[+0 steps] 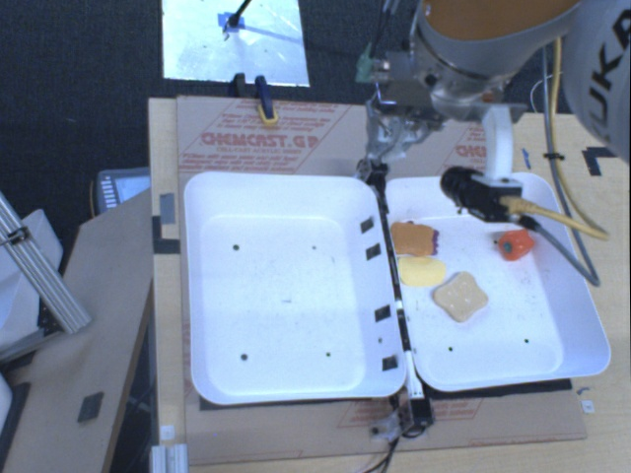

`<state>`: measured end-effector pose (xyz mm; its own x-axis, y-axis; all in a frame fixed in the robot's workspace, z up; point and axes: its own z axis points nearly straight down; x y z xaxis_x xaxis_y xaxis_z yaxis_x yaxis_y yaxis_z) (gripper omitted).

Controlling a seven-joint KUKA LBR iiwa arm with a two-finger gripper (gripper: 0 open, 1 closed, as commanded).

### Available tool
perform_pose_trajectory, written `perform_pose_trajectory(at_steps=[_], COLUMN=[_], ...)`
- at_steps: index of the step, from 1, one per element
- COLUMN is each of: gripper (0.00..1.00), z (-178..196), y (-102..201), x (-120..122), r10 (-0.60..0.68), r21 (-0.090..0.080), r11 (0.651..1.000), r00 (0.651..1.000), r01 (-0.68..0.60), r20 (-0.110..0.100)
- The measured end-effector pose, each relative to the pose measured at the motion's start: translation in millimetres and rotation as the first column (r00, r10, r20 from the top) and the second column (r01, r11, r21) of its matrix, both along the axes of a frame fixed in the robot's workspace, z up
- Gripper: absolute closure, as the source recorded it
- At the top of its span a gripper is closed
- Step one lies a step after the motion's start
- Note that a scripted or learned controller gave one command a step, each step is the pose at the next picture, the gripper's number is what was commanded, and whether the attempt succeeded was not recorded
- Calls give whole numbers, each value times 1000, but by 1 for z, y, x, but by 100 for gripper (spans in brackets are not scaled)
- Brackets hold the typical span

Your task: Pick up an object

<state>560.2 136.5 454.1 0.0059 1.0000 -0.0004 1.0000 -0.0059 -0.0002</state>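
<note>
**The food sits in front of the gripper, in the right bin**

Closest to the camera, in the right bin (552,353), lies a piece of toast (460,297). It is pale tan, almost square, and turned a little like a diamond. It lies flat on the white floor of the bin.

Just behind it is a flat yellow slice (422,272), round and thin. It touches or nearly touches the toast. Behind that is an orange-brown block (414,238) with a dark mark on one corner. It sits close to the wall between the two bins. These three things make a short line that runs from the toast up toward the middle wall.

Off to the right, apart from the others, is a small red and orange toy (513,245). It may be a little pepper or carrot, but it is too small to be sure.

Farther back is the gripper (378,166), hanging over the far end of the wall between the bins. I cannot tell how wide it is open, and nothing seems to be in it. All the food lies nearer the camera and to the right of it. The orange-brown block looks nearest to it.

The left bin (286,284) and the worktop (296,131) lie around them.
</note>
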Motion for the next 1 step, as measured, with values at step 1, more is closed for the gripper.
perform_pose_trajectory(at_steps=[1], gripper=[100], z=[28], y=[55], x=[38], r10=[13], r21=[3], r11=[1000], r00=[1000], r01=[-13], r20=[7])
